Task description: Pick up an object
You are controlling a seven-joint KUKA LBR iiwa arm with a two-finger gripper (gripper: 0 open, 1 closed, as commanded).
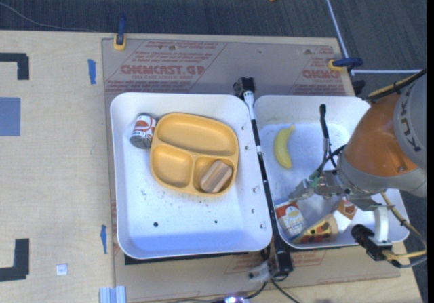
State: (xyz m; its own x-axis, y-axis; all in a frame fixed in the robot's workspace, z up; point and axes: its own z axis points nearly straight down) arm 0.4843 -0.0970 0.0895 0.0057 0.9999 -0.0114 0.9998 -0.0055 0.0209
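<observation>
Camera view looks down on two shallow white bins side by side on a brown board printed in red with "CHEMCAST GP", read upside down along the upper middle of the frame. In the left white bin [135, 227], a yellow plastic three-compartment tray [190, 135] sits in the upper centre; its lower right compartment holds a tan bread-like roll [215, 175]. A small red and white can [142, 131] lies touching the tray's left edge; its label is too small to read. In the right white bin [305, 108], a yellow banana [283, 146] lies near the upper left. At the lower left are a small white and red packet [289, 216] and a yellow and red wedge-shaped object [320, 228], with unreadable print. The grey and orange arm's gripper [317, 185] hangs low over the bin's middle, just above the packet; whether it is parted or closed I cannot tell, and nothing shows in its grasp.
</observation>
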